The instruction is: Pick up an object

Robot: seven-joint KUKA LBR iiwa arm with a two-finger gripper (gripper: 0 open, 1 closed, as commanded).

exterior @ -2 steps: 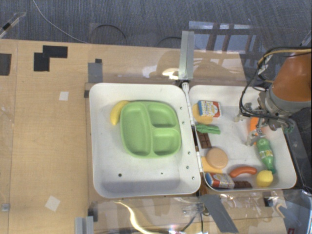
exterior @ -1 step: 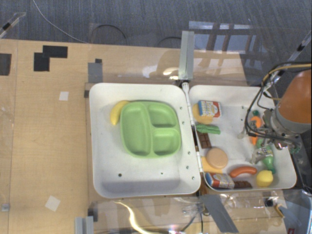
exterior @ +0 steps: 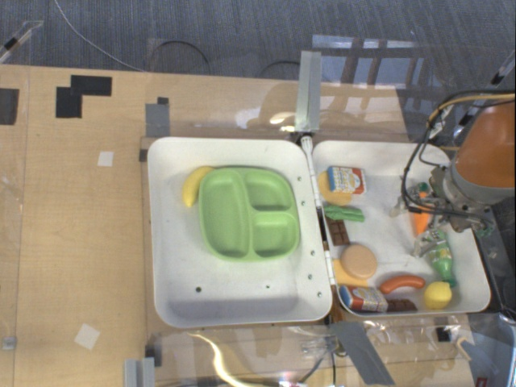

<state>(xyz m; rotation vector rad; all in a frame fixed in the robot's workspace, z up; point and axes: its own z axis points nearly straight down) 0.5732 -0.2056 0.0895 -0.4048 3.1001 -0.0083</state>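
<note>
The tool hangs low in the right bin, over at its 3 o'clock side; I cannot tell if the tool is open or closed, and I see nothing held in it. An orange carrot sits right by the tool, at its 10 o'clock; a green bottle lies just under it, at its 5 o'clock; a yellow lemon rests near the bin's 5 o'clock corner. A red sausage lies beside the lemon, at its 9 o'clock; a round tan bun sits near the middle of the bin's left side; a brown chocolate bar lies just above the bun; a green pea pod lies above that; a small carton with a red label sits near the bin's 11 o'clock corner. A can lies at the bin's 7 o'clock corner.

The left bin holds a green tray with parts; a yellow banana pokes out at the tray's 10 o'clock, touching it. Both bins sit side by side on the tan counter. The grey arm with the orange band comes in from 3 o'clock.
</note>
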